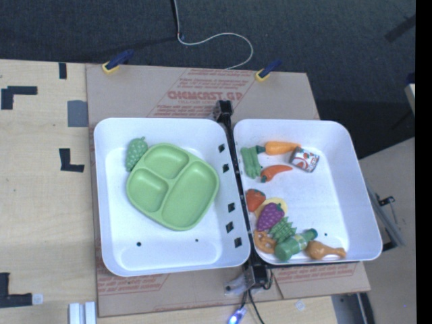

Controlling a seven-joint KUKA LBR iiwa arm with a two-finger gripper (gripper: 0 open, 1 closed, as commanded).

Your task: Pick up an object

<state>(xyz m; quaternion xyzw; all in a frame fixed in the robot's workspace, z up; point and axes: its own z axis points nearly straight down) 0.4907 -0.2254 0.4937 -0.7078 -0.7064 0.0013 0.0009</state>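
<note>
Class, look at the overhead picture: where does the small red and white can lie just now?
The can lies tipped on its side in the right bin, toward its far edge, just right of the two carrots.

Poss. arm [399, 29], top rt.

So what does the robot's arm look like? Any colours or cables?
I can't tell the arm's colours or shape from this picture. What I can tell you: a thin white cable loops on the dark floor beyond the bench, and the left bin and right bin are both white.
</note>
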